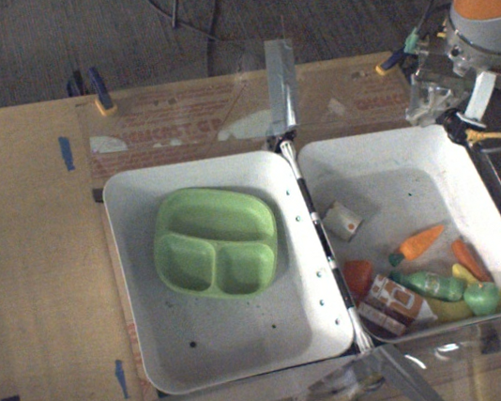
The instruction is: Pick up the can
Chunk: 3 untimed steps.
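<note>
At the right bin's (479, 204) near edge, around six o'clock, lies a jumble of glossy plastic food — a brown printed carton (391, 305), a green bottle shape (436, 285), a yellow piece (458, 306) and a tapered orange carrot (421, 242). Farther back, toward nine o'clock, the can (341, 220) lies on its side, a small pale cylinder. The left bin (160, 343) holds a smooth green divided plate (216, 241). Farthest, at one o'clock beyond the rim, the gripper (443, 101) hangs — whether it is parted or closed I cannot tell.

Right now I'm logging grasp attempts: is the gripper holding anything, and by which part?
Nothing is held. The gripper hangs above the right bin's far rim, apart from the small white can lying inside.
</note>
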Each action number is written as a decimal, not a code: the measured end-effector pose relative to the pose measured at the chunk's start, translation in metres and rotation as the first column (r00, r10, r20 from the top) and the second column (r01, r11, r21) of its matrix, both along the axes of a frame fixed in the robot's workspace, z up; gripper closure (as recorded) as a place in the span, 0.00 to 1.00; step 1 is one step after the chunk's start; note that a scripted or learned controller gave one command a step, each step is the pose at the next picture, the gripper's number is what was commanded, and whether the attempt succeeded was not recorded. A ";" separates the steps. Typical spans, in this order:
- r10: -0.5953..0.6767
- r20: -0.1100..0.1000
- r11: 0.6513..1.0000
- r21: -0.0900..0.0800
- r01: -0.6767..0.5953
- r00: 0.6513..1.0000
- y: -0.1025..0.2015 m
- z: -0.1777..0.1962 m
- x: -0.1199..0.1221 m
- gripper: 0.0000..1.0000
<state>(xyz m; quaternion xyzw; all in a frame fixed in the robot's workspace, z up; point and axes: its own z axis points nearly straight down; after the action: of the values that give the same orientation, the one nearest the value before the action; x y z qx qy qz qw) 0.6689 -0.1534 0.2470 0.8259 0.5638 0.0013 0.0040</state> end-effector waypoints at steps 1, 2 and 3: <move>-0.120 -0.004 0.993 0.003 0.120 0.993 -0.047 0.190 -0.002 1.00; -0.163 -0.008 0.987 0.005 0.163 0.987 -0.028 0.004 -0.002 1.00; -0.037 -0.003 0.999 0.003 0.037 0.999 -0.052 0.154 -0.002 1.00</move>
<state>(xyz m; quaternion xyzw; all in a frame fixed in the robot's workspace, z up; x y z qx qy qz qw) 0.6673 -0.2054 0.4012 0.8361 0.5485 0.0011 0.0020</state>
